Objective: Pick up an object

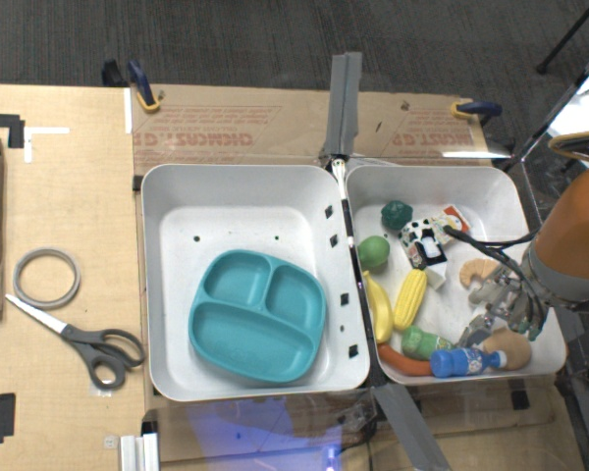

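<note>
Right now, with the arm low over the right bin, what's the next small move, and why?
Probably a short descent straight down. The tool hangs just above the toys at the right bin's near edge, close to the blue bottle and tan piece, with nothing visibly between its tips.

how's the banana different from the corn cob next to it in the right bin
The banana is smooth, plain yellow and curved, while the corn is straight with a bumpy, kernelled surface. The banana lies against the bin's left wall, with the corn on its right, nearer the middle. The banana looks slightly longer and slimmer; the corn is stubbier. Both are yellow toy foods lying flat, roughly parallel, in the right bin.
</note>
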{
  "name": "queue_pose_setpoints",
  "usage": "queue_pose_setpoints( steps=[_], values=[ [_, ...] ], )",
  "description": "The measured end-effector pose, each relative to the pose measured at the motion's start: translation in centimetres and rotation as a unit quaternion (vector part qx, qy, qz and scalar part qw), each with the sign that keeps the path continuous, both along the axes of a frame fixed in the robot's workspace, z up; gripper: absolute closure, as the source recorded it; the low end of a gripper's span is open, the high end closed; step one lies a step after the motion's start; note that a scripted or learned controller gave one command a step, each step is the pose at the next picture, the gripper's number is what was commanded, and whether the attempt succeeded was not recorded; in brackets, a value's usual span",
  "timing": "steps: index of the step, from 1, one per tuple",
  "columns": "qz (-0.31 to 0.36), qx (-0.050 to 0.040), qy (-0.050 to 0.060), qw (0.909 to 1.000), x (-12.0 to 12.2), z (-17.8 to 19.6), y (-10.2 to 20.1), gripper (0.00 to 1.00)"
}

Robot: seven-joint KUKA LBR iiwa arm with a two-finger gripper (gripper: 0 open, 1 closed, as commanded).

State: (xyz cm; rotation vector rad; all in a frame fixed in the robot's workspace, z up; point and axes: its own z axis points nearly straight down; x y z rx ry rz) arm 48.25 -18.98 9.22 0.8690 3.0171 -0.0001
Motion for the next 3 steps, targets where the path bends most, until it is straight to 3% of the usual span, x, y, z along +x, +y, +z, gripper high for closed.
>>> queue_pose_setpoints(
  steps=[1,2,3],
  values=[
    [-0.016,0.0017,-0.002,0.9999,8.2,0.1,-2.1,0.00],
    [-0.080,-0.0003,-0.001,0.9968,15.9,0.1,1.7,0.00],
    [-0.116,-0.0048,-0.002,0.9932,15.6,0.2,8.7,0.00]
  ],
)
